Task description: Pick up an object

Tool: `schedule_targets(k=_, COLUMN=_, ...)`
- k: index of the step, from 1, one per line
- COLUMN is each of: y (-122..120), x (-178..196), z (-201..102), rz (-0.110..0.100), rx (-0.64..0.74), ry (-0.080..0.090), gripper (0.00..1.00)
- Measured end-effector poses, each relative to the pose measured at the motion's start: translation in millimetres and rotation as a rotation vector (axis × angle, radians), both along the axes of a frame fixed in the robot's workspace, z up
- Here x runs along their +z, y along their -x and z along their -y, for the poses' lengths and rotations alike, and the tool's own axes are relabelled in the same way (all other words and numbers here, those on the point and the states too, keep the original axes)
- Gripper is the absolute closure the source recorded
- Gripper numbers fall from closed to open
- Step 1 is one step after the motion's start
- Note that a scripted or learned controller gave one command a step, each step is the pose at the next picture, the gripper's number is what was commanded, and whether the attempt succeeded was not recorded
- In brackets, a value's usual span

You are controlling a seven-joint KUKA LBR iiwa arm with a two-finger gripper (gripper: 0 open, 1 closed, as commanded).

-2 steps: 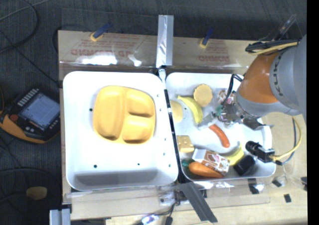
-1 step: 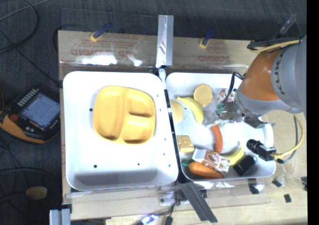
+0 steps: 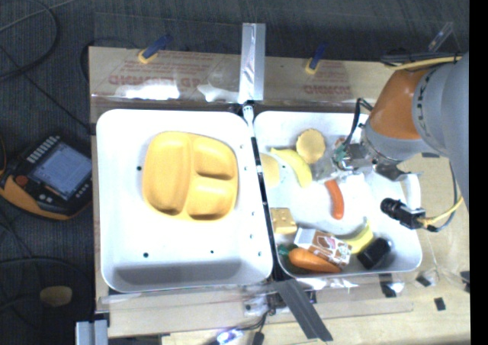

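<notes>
Gleaming moulded yellow plastic tray

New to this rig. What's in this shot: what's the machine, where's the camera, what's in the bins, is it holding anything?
One fixed camera looks down at a slant on a bench with two shallow white bins. The grey arm with the orange band reaches in from the right; its pincer sits low over the right bin. I cannot tell whether it grips anything. The left bin holds a yellow divided tray. The right bin holds toy food: a red sausage, a carrot, a banana, a round pale yellow piece, a small printed box and a black object.
</notes>
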State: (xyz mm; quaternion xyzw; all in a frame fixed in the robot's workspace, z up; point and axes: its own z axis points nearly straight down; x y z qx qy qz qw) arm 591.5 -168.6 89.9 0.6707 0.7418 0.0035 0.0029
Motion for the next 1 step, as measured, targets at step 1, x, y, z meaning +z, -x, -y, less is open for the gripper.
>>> schedule_targets(k=1, y=-22.8, x=93.3, z=-78.6, rz=-0.011, rx=-0.041, ry=0.003, gripper=1.0)
